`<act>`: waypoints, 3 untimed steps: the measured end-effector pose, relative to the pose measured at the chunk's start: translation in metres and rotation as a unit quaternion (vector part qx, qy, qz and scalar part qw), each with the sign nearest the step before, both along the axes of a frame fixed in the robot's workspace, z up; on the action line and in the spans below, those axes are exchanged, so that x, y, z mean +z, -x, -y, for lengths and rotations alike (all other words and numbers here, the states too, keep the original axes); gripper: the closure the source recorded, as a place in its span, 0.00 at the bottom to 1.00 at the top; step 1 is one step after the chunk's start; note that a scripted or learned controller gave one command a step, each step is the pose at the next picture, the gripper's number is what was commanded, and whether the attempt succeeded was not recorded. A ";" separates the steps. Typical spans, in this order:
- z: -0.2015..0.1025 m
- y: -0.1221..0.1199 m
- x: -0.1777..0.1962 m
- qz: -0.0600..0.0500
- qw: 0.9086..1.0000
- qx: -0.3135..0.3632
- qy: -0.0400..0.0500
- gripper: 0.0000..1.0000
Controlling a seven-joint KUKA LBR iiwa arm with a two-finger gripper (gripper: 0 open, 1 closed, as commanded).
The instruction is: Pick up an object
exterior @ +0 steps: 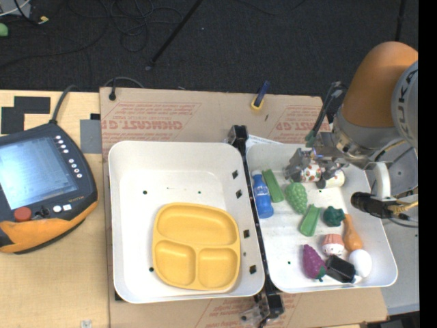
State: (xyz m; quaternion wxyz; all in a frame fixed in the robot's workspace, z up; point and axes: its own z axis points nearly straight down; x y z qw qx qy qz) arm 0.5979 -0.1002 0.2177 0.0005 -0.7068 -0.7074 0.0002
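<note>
My gripper (308, 168) hangs low over the far part of the right bin (382, 279), just above a bumpy green toy (297, 197). A small white and red object (318, 175) lies right at its tip, too cluttered to tell whether it is touching. The bin also holds a blue bottle (261, 194), a green stick (273, 185), a green cucumber-like piece (309, 220), a dark green toy (332, 216), an orange carrot (351, 234), a pink cupcake (332, 243), purple grapes (313, 261), a black piece (340, 270) and a white egg (360, 262).
The left bin (136, 176) holds a yellow divided plate (196, 246). A teach pendant (41, 180) lies on the bench at far left. A black divider (247, 203) runs between the bins. The arm's orange band (379, 87) looms over the right bin's far corner.
</note>
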 end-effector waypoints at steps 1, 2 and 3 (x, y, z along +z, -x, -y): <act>-0.030 0.071 0.137 0.004 1.000 0.001 -0.001 0.00; -0.054 0.123 0.280 0.009 1.000 0.001 0.000 0.00; -0.056 0.121 0.280 -0.001 1.000 0.003 0.001 1.00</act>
